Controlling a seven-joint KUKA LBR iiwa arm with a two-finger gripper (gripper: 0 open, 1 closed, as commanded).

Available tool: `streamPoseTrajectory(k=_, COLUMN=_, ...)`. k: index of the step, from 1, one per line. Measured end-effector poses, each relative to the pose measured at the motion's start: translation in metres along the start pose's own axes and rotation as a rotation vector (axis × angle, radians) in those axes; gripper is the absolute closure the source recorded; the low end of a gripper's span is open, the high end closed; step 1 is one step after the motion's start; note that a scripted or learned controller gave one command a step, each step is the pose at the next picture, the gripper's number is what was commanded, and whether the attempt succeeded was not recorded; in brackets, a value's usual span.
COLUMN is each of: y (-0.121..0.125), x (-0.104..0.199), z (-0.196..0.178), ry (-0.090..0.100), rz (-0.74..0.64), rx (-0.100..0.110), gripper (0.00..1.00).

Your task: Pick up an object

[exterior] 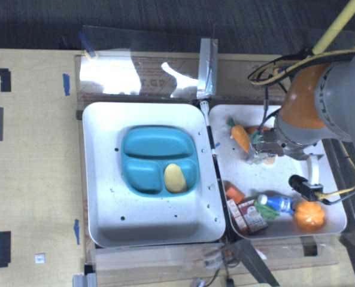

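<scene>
Two shallow white bins sit side by side on the bench, and the carrot [241,137] lies in the right bin [339,220], just beside the gripper [262,154]. Its grasp state I cannot tell. A good pick needs the gripper centred across the carrot's narrow width, clear of the packet [249,215] and bottle [277,204] nearer the front.

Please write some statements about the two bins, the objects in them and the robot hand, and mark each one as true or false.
1. A blue divided tray lies in the left bin. True.
2. The yellow object sits in the right bin. False: it rests in a compartment of the blue tray, in the left bin.
3. The hand is over the right bin, beside the carrot. True.
4. The orange fruit lies at the far end of the right bin. False: it is at the near end, by the small bottle.
5. The carrot lies in the left bin. False: it is in the right bin.
</scene>
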State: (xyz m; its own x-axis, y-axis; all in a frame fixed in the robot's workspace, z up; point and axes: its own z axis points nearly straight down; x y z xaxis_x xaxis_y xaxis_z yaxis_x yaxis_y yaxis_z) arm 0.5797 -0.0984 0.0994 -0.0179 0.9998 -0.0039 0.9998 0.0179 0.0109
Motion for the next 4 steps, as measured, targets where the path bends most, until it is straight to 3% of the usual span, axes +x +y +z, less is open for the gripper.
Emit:
streamPoseTrajectory(k=1, y=0.079, x=-0.008, z=0.015, ry=0.006, rz=-0.242, rx=0.038, gripper=1.0)
streamPoseTrajectory(k=2, y=0.082, x=-0.044, z=0.013, ry=0.023, rz=-0.474, rx=0.035, gripper=1.0)
streamPoseTrajectory(k=3, y=0.083, x=-0.033, z=0.013, ry=0.01, rz=-0.168, rx=0.033, gripper=1.0)
streamPoseTrajectory(k=4, y=0.082, x=-0.036, z=0.015, ry=0.002, rz=-0.169, rx=0.027, gripper=0.0)
